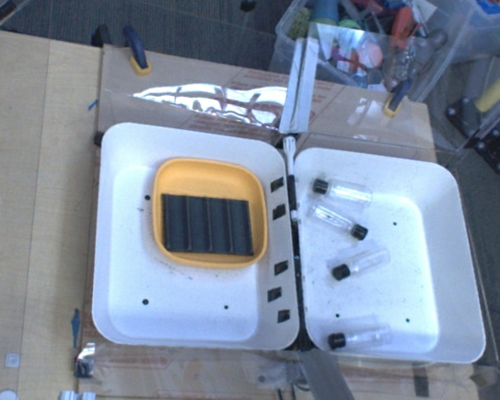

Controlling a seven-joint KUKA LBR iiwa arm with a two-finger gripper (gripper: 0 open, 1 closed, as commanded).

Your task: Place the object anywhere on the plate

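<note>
A yellow plate with rounded corners lies in the left white bin, toward its far side. A dark ridged slab rests flat on the plate and covers most of its floor. In the right white bin lie several clear vials with black caps, all on their sides. One vial is near the far left corner, another vial just below it. A third vial sits mid-bin and one more vial lies by the near wall.
The bins meet along a raised seam marked with black tabs. A clear tub of colourful items stands behind the bench. A blue clamp grips the back edge. A grey metal bracket juts out at the front.
</note>
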